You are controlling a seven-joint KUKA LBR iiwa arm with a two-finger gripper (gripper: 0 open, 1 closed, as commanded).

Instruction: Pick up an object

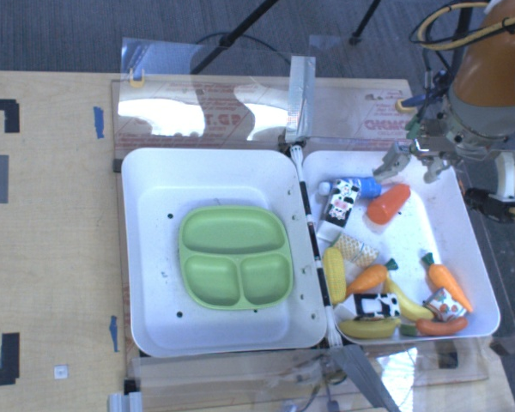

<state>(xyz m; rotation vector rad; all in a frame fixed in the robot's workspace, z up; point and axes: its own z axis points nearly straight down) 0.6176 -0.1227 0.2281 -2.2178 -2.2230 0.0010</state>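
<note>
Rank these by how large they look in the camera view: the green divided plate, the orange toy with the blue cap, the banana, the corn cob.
1. green divided plate
2. banana
3. orange toy with the blue cap and corn cob: too alike to rank.

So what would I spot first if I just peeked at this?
Probably the big green plate with three sections, lying alone in the left bin. Next, the bright pile of toy food in the right bin: carrots, a banana and corn. Above that bin's far edge hangs the gripper, open, holding nothing.
</note>
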